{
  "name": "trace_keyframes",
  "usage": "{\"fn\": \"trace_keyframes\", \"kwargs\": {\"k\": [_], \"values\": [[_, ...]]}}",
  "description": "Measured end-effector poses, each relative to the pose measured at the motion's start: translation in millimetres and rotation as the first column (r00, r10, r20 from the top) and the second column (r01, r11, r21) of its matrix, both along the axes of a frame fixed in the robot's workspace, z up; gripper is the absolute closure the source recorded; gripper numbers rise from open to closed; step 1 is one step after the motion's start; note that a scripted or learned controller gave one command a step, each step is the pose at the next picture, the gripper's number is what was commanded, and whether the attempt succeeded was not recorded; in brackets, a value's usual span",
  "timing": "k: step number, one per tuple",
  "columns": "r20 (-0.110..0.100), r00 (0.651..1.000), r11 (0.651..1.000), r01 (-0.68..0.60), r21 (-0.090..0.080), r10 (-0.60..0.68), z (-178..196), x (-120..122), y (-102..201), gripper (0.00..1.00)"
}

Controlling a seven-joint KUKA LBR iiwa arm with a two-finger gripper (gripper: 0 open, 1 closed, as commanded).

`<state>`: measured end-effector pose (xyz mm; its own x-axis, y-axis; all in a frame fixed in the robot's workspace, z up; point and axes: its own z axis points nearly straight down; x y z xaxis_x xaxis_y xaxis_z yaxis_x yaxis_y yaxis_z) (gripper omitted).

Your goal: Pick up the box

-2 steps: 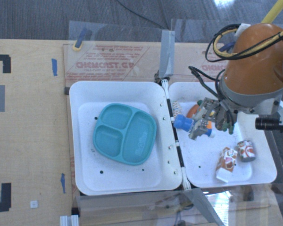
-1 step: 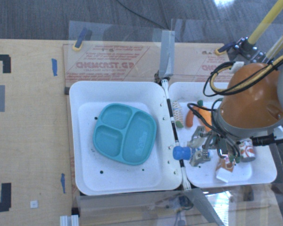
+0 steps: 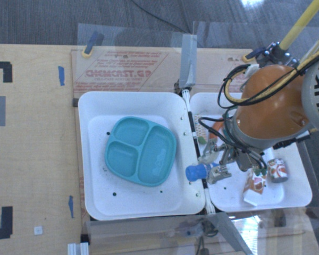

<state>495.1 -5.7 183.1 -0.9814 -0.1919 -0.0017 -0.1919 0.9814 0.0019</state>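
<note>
1. The small white-and-orange printed cardboard box point(image 3: 253, 187) lies in the right white bin point(image 3: 295, 198), near its front edge, beside a small printed can point(image 3: 277, 170).
2. It looks light, stiff and crushable; grip its long flat sides.
3. The two-finger gripper point(image 3: 219, 166) hovers at the bins' shared wall, beside a blue cap-like piece point(image 3: 195, 172); its state is unclear.
4. Judging by the layout, room is tight: can and bin rim crowd the box.
5. The teal divided plastic plate point(image 3: 141, 150) fills the left bin.

Single fixed camera, mounted above the pale wooden desk point(image 3: 32, 142) and looking down at a slant. Both shallow white plastic bins point(image 3: 90, 158) lie in frame at moderate range. The grey arm with its orange band point(image 3: 271, 105) enters from the frame's right; its gripper point(image 3: 218, 166) sits near the frame's centre-right, over the bins' shared edge.
</note>
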Motion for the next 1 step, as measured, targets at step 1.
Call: {"fn": "trace_keyframes", "kwargs": {"k": [1], "values": [[0.001,1.0,1.0,0.026,-0.001,-0.026,0.1,15.8,-80.0,1.0]]}}
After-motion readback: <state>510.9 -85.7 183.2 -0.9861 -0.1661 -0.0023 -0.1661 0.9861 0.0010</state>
